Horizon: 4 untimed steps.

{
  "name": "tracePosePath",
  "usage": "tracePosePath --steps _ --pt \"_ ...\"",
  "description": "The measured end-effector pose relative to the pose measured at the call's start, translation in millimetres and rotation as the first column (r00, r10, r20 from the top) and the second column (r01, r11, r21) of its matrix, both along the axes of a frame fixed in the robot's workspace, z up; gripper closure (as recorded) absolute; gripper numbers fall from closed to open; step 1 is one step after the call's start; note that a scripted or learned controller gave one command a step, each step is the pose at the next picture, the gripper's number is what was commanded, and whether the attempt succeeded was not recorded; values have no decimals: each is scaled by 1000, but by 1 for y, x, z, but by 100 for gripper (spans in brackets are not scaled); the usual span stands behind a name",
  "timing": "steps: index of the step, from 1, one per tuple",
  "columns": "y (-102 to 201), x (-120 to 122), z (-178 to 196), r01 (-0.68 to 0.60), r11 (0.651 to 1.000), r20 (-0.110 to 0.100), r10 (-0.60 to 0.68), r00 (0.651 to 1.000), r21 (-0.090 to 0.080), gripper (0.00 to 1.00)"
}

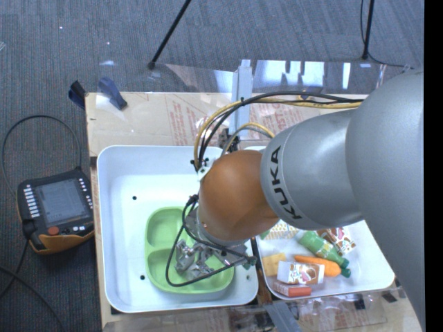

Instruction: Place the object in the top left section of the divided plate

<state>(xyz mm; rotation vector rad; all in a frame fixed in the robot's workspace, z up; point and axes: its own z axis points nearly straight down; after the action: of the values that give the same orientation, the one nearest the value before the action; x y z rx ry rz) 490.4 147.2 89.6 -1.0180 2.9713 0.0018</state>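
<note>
A green divided plate (160, 235) lies in the left white bin (118, 185), toward its front right. My gripper (192, 261) hangs low over the plate's front part, at the divider between its sections. The orange band and grey arm (239, 196) cover the plate's right side. What, if anything, is in the gripper is hidden by the metal parts and cables.
The right white bin (377, 272) holds several toy foods: a green bottle (320, 244), a carrot (322, 264), a small printed box (299, 274) and a yellow piece (273, 262). A teach pendant (57, 209) lies on the floor at left.
</note>
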Motion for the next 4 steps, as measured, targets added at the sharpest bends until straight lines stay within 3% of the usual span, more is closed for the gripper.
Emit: tracePosePath --steps 1,2,3,4 --pt "68 6 166 -17 1000 5 17 1000 3 100" --pt "11 2 0 -178 984 -1 178 984 0 100" --pt "38 10 141 -177 984 10 177 984 3 100" --pt "60 -11 74 -355 935 -5 355 935 1 100"
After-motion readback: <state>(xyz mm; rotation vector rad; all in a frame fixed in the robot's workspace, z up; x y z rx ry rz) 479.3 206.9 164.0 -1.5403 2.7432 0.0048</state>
